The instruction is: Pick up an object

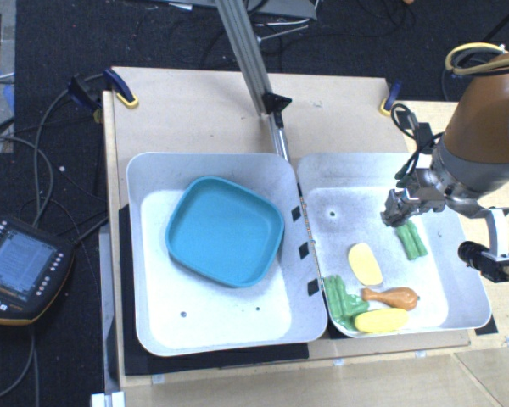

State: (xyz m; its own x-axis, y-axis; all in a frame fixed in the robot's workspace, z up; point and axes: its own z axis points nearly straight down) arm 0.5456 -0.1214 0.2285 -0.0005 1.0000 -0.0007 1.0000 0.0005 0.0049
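The gripper (397,213) hovers low over the right bin (458,308), just beside a green stick (412,240), apparently approaching; open or closed, I cannot tell.

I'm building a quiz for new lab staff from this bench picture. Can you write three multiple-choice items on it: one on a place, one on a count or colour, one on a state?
1. Where does the blue plate lie?
A. in the left bin
B. in the right bin
C. on the floor

2. How many yellow items lie in the right bin?
A. none
B. two
C. five

3. How does the gripper stand to the green stick?
A. it hangs over the left bin, far from the stick
B. it rests on the blue plate
C. it is low in the right bin, just by the stick's upper end

Key: 1 A, the plate sits on the left bin's floor. 2 B, a yellow oval and a yellow piece by the front wall. 3 C, the gripper sits just above the stick.
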